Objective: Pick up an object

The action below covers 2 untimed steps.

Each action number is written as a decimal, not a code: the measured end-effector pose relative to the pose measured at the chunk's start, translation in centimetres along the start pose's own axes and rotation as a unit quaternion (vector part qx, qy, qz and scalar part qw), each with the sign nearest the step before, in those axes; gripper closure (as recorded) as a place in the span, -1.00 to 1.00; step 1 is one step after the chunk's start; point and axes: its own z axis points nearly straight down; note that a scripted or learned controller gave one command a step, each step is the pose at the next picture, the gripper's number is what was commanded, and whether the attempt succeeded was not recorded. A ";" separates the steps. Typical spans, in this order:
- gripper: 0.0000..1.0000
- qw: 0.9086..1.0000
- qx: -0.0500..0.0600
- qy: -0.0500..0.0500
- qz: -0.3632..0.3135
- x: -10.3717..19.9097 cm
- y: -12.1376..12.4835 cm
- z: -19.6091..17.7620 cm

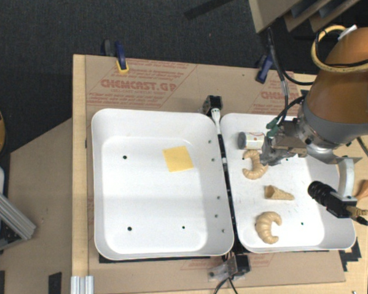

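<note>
We see the left bin (108, 188) holding a yellow square (178, 158). In the right bin (327, 240), the gripper (268, 155) sits over a croissant (254, 166), curved, long axis vertical; its grip we cannot tell.

You see a brown bench board (78, 168) with red lettering along its upper edge. Two white bins sit on it side by side, touching at center: left bin (102, 188) mid-frame, right bin (302, 238) toward the right edge. Two blue clamps, one (120, 55) upper left, another (264, 69) upper right, grip the board's top edge.
</note>
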 end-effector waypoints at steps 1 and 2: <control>1.00 1.000 0.011 0.003 -0.004 5.7 1.4 8.7; 1.00 1.000 0.003 0.003 -0.006 12.3 3.0 1.9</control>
